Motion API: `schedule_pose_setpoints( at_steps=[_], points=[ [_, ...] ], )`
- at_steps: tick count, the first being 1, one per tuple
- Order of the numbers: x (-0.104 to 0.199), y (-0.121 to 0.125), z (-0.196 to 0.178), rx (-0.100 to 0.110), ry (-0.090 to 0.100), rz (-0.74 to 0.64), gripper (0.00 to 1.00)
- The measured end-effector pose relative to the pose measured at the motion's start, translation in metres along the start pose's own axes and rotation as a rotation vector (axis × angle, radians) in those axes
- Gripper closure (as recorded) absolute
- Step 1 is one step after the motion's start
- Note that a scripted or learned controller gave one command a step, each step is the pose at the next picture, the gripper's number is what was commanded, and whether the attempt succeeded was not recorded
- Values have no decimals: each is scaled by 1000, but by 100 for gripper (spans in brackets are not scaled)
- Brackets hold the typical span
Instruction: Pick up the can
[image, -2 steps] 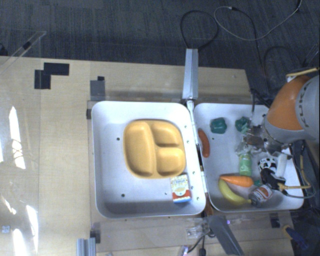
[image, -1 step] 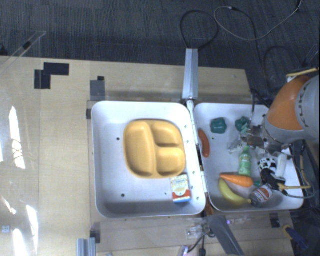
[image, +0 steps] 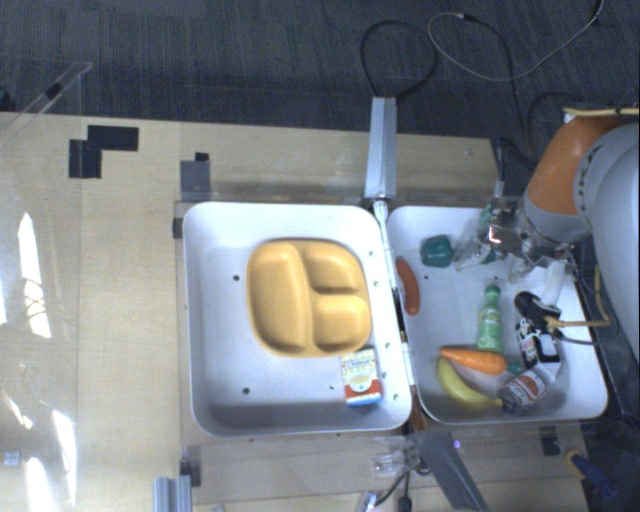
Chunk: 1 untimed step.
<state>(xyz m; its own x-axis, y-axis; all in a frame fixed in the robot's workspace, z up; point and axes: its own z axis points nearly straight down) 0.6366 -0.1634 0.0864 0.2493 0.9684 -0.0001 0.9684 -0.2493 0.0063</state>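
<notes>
- Camera view, looking down at a slant: the gripper (image: 492, 243) sits over the upper part of the right bin (image: 590, 405), but it's a blur of metal and glare, and I can't tell how its jaws stand.
- The arm (image: 590, 180) is cut off at the right edge, grey body with its orange band up top.
- Down in the right bin's lower corner lies the can (image: 524, 388), tipped on its side, silvery end facing lower-left, label hard to read, well apart from the gripper.
- It's just beside a banana (image: 462, 388), with a carrot (image: 474, 360) lying across above the banana.
- A green bottle (image: 489, 320) stands mid-bin; a dark object (image: 536, 325) near the right wall is too jumbled to name.
- A teal block (image: 436, 250) sits near the gripper, a red sausage (image: 406, 285) along the left wall.
- Left bin (image: 215, 330): a yellow divided tray (image: 308, 296) and a small carton (image: 361, 379) below it.
</notes>
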Motion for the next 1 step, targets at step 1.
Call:
schedule_pose_setpoints(
  at_steps=[1],
  points=[
    [3, 2, -13, -7, 1, -8, 100]
  ],
)
